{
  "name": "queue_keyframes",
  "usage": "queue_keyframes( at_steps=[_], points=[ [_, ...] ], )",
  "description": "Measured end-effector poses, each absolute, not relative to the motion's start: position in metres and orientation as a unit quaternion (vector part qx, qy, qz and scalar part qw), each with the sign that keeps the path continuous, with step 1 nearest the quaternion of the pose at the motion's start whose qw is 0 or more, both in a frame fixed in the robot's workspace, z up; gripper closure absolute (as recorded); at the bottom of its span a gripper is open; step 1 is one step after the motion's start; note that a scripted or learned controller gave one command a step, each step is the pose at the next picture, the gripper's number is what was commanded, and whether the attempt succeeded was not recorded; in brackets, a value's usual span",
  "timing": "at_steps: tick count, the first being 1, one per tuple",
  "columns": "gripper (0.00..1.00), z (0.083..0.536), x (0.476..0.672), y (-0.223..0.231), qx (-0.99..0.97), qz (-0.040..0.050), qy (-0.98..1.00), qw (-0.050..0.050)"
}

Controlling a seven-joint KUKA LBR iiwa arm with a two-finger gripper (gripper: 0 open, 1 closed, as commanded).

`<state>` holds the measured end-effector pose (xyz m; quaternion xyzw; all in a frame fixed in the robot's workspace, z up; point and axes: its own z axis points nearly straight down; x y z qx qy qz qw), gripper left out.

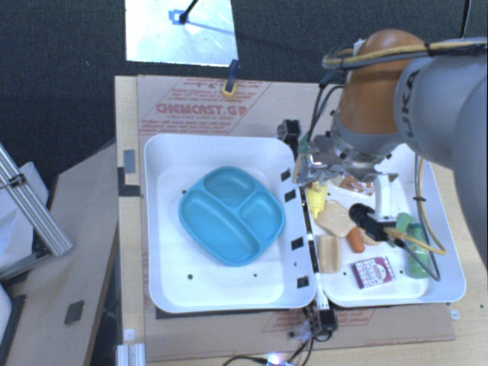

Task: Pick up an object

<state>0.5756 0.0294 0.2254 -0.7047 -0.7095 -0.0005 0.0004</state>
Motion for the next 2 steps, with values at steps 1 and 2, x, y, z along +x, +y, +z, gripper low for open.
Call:
queue_keyframes(
  at_steps=[1, 2],
  points=[
    [1.0, 0.2342, 0.5863, 0.0227, -0.706, -0.0008, -0.708, 0.0],
    [1.0, 0.2319, 0.5898, 0.0198, -0.707, -0.0007, -0.708, -0.001]
  ],
)
